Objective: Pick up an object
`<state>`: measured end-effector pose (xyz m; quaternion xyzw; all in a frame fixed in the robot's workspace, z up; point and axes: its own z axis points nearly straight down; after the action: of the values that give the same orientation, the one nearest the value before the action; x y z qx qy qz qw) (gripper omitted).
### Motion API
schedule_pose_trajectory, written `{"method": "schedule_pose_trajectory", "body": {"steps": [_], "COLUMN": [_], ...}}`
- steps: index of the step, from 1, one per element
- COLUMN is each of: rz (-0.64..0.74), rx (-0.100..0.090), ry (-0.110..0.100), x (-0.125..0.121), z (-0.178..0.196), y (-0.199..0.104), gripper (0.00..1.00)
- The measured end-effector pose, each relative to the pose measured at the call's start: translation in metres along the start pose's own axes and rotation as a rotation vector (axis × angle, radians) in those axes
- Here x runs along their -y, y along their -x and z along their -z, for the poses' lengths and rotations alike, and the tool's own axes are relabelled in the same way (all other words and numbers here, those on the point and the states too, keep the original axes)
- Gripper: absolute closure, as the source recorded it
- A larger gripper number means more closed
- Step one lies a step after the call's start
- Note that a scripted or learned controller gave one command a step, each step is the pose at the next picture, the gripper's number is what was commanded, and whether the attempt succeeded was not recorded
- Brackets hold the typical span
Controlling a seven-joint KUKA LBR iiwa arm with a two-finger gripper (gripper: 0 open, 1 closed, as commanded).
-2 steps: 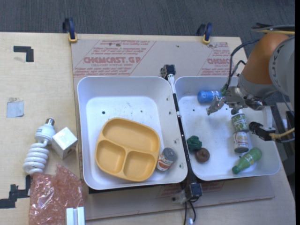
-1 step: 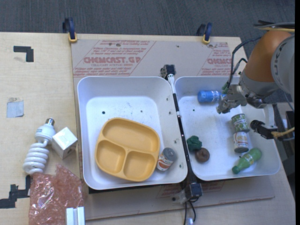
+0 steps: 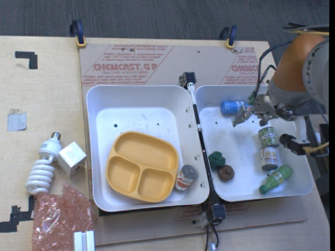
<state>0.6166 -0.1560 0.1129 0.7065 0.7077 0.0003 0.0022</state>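
Out on the bench at the far left lie a white spiral light bulb (image 3: pixel 43 167), a small white cube-shaped box (image 3: pixel 72 158) touching it, and a crumpled sheet of pink bubble wrap (image 3: pixel 62 219) below them. They sit outside the bins, and I judge them no part of my job.

The left white bin (image 3: pixel 137 99) holds a yellow three-compartment plastic tray (image 3: pixel 142 166) lying flat, and a small tin can with an orange label (image 3: pixel 185 178) tipped against the tray's right edge, lodged between tray and bin wall. That tight spot would make it awkward for me to take.

The right white bin (image 3: pixel 209 102) holds my likely choices. Near its left wall sit a dark green crumpled lump (image 3: pixel 216 158) and just beside it a brown ring-shaped piece (image 3: pixel 226 173). Further right, two small labelled cans (image 3: pixel 268 148) lie end to end, and a green plastic bottle (image 3: pixel 277 178) lies on its side near the lower right corner.

My pincer (image 3: pixel 245 114) hangs over the bin's upper part, right beside a blue cylindrical object (image 3: pixel 231 107) near the back wall. I cannot tell how my pincer is set, nor whether it touches the blue piece. I judge that piece to be my target, since I am closest to it.
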Motion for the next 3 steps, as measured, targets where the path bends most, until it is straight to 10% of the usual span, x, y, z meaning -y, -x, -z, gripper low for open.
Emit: {"method": "schedule_pose_trajectory", "body": {"steps": [1,2,3], "rz": [-0.003,-0.004,-0.004], "rx": [-0.002,-0.001,-0.001], "ry": [-0.004,-0.001,-0.002], "x": [0.05,0.049,0.049], "z": [-0.02,-0.01,-0.01], "y": [-0.037,-0.036,-0.036], "gripper": [0.0,1.0,0.0]}}
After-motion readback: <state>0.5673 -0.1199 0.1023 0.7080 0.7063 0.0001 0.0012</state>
